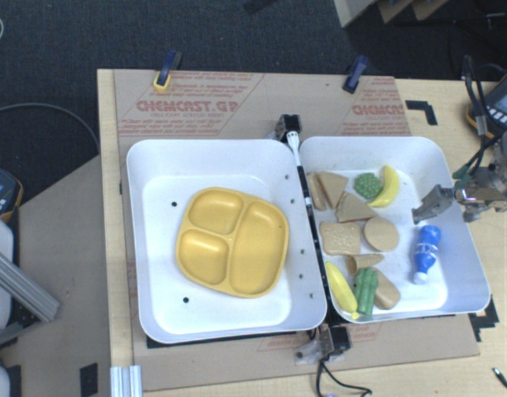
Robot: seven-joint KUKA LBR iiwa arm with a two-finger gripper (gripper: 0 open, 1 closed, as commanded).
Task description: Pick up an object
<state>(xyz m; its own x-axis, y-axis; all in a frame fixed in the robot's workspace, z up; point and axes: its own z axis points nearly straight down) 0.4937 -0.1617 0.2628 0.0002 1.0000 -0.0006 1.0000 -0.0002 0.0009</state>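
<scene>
The gripper (435,203) enters from three o'clock and hangs over the right-hand edge of the right bin (460,259); its fingers point toward nine o'clock, but whether they stand apart or together cannot be told from this angle, and nothing is seen between them. Just below the gripper, at its six o'clock, lies a blue and white bottle (425,253), lengthwise along the twelve-to-six line on the bin floor, close to the fingers yet not between them. The remaining toy foods crowd the left half of the same bin, at nine o'clock from the gripper. A banana (389,187) curves beside a green broccoli piece (368,185) near the bin's twelve o'clock side, with tan bread slices (338,197) touching them on the left. Below these sit a square cracker (341,238) and a round biscuit (381,235), side by side. At the bin's six o'clock corner a yellow corn cob (342,289), a green pickle (365,290) and another tan piece lie packed together. The left bin (145,222), at nine o'clock from all this, holds a yellow divided plate (232,241) with three compartments, well apart from the gripper. Both bins rest on a brown board (236,102) clamped at its twelve o'clock edge by two blue clips (165,71).
</scene>
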